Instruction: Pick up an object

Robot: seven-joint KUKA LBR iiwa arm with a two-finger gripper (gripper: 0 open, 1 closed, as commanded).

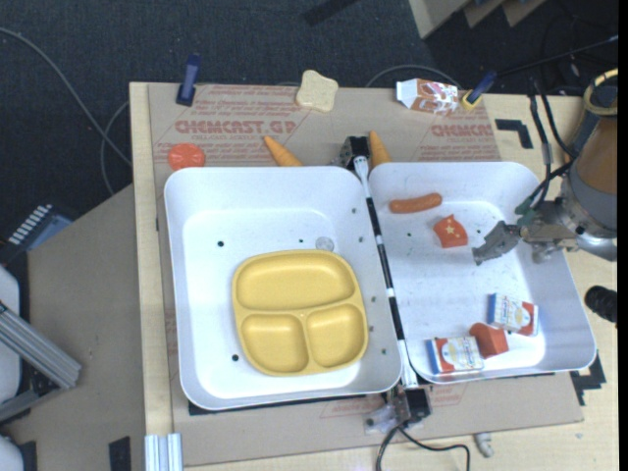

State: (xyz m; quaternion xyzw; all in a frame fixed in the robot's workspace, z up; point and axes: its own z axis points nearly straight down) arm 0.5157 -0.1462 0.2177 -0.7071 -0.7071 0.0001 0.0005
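The right bin point(549, 263) holds a brown sausage point(416, 203), a small red wedge point(450, 232), a small white carton point(512, 314), a red block point(490, 340) and a second white-and-red carton point(454, 354). My gripper point(488, 247) reaches in from the right over the bin's middle. It points left, just right of the red wedge and apart from it. I see nothing in its grasp. The arm's grey wrist point(559, 229) covers the bin's right rim.
The left bin point(196, 263) carries a yellow divided plate point(299, 311) and a small clear disc point(324, 244). Behind the bins on the board lie a bread slice point(316, 89), a carrot point(283, 151), a red disc point(183, 155) and a carton point(428, 94).
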